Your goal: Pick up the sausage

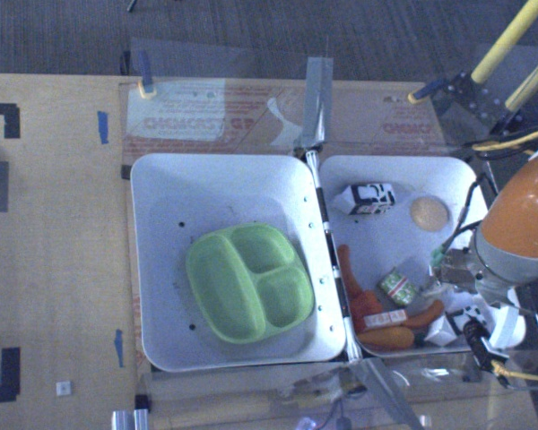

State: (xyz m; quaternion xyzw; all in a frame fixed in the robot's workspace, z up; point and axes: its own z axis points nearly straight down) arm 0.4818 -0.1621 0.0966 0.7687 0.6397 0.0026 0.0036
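Two bins sit side by side. The left bin holds a divided tray. In the right bin, a carton and disc lie toward the back; the sausage, a box and a bun crowd the front, beside the gripper.

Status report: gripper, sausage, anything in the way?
Gripper beside sausage, nothing seen held. Sausage lying in right bin, near corner. Green packet, hot dog crowd it.

Soft, slightly blurry picture, evenly lit, with faint shadows.
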